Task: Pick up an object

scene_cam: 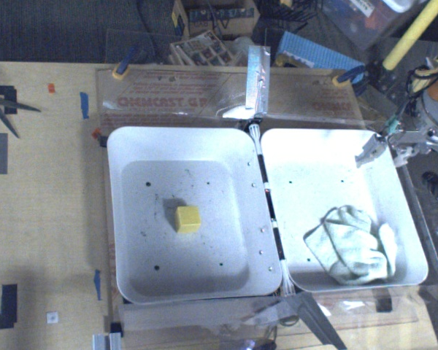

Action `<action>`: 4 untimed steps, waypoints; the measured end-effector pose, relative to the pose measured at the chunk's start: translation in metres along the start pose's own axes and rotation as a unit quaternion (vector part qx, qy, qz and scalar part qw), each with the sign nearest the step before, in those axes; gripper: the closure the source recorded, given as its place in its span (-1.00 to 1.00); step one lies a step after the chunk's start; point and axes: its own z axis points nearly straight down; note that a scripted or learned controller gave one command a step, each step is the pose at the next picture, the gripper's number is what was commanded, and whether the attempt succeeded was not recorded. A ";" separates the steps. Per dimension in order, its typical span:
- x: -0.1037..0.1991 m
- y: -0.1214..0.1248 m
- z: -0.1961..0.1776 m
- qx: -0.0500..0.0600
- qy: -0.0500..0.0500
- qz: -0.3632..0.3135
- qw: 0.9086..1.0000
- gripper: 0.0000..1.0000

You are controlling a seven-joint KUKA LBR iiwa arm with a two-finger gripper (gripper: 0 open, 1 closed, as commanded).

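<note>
A small yellow block (188, 219) lies near the middle of the left bin (131, 159). A crumpled white cloth with greenish edges (352, 245) rests in the near right part of the right bin (306, 159). My gripper (372, 150) hangs over the far right edge of the right bin, well above and behind the cloth and far to the right of the block. Nothing is visibly held in it.
A metal divider (266, 195) separates the two bins. Behind them stands a clear plastic wall with clamps (226, 97). Cables and boxes crowd the back. Wooden bench surface (44, 195) extends to the left.
</note>
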 end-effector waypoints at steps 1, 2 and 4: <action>0.045 -0.004 0.113 -0.001 0.000 0.100 0.995 -1.00; 0.045 -0.004 0.102 -0.002 -0.001 0.099 0.995 1.00; 0.076 0.004 0.051 0.001 0.000 0.471 0.882 1.00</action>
